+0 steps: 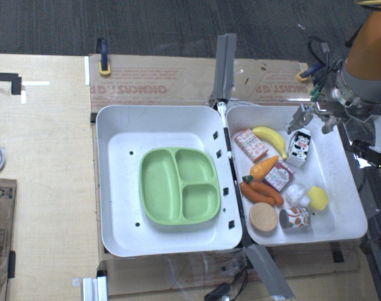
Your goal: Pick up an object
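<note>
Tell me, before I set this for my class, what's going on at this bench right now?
A grey robot arm with an orange band reaches in from the right, and its gripper hangs over the far part of the right bin, just above a small cow-print carton. That bin holds toy food: a banana, a carrot, a lemon and other pieces. The left bin holds a green divided plate. Nothing can be seen between the gripper's fingers, so no pick has happened yet.
</note>
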`<action>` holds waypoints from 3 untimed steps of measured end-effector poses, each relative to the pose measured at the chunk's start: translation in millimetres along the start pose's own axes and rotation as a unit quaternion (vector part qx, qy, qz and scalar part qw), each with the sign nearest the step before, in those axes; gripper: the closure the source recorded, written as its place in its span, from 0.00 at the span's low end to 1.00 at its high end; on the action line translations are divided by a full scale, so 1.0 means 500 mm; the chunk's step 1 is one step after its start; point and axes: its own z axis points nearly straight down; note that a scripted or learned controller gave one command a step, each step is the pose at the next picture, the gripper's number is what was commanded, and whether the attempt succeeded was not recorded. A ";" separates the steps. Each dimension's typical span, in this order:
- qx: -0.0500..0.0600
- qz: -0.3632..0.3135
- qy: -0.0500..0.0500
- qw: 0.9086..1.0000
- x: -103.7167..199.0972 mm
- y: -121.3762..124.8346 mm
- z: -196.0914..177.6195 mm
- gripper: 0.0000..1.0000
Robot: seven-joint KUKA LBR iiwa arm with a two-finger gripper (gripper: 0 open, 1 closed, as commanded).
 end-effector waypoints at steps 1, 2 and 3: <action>-0.012 -0.080 -0.004 0.997 -0.024 0.027 0.226 0.00; -0.013 -0.075 -0.003 0.997 -0.097 0.119 0.259 0.00; -0.002 -0.073 0.000 0.997 -0.133 -0.057 0.284 0.00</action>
